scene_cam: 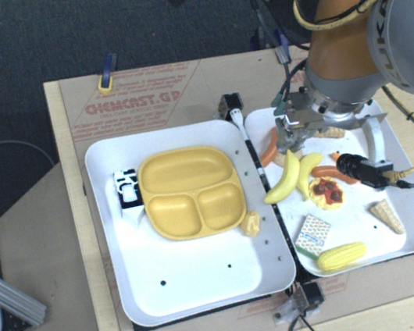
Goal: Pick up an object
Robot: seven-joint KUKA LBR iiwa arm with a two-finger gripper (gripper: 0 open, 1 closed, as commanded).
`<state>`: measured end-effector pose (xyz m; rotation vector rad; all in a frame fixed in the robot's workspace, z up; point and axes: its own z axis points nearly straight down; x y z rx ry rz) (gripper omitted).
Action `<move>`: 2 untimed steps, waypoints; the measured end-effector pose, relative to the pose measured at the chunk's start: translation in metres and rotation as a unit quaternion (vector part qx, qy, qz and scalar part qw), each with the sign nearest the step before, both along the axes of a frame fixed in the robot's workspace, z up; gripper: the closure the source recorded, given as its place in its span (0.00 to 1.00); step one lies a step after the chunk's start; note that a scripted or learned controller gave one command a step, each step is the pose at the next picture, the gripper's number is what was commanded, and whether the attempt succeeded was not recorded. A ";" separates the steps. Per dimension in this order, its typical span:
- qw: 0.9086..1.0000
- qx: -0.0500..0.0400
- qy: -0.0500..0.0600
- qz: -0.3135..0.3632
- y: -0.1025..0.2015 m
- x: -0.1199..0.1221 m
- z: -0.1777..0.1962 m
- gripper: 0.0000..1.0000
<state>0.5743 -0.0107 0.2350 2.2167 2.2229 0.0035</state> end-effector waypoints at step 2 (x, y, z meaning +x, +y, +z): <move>1.000 0.000 0.002 -0.001 0.010 -0.004 -0.007 1.00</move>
